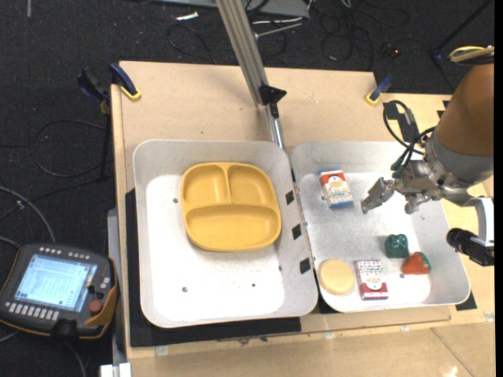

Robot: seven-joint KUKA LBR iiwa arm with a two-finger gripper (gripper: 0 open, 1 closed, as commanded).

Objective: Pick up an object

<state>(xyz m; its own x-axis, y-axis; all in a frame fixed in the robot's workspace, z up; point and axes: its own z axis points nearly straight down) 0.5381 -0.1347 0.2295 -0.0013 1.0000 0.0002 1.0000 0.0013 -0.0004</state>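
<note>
Five small things lie in the right bin [448, 289], and you have not lifted any of them yet. Your gripper [395, 195] hangs over this bin's middle with its fingers spread and nothing between them. The milk carton [335, 188] lies toward the bin's far left part, near the gripper. The green pepper [397, 245] and the red pepper [416, 264] sit toward its near right corner. The round biscuit [336, 276] and the pink box [371, 279] rest along its near edge. Judging by this, the whole pick remains: choose one, descend, close, lift.
</note>
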